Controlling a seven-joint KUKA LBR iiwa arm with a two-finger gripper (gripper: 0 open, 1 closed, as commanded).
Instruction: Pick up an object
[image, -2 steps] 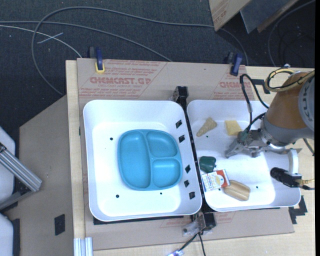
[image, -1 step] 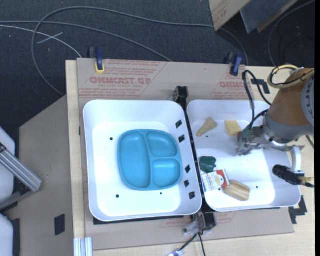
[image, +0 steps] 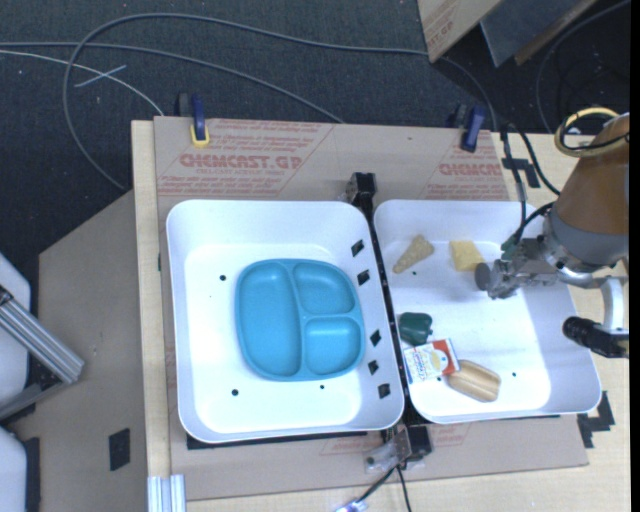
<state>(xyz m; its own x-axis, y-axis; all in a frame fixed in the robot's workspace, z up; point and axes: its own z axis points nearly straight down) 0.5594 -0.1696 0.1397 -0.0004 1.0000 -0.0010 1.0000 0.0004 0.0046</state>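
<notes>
The right bin (image: 530, 345) holds several small objects. A tan wedge (image: 412, 253) and a yellow chunk (image: 464, 254) lie near its far side. A dark green piece (image: 415, 324), a red and white packet (image: 428, 360) and a tan bread roll (image: 473, 380) lie at its near left. My gripper (image: 497, 278) hangs over the middle of this bin, just right of and below the yellow chunk. Nothing shows in its grasp.
The left bin (image: 200, 300) holds a blue divided plate (image: 298, 318). A black divider with clips (image: 368, 290) runs between the bins. The grey and orange arm (image: 595, 215) comes in over the right bin's right edge. Cables lie on the dark floor beyond.
</notes>
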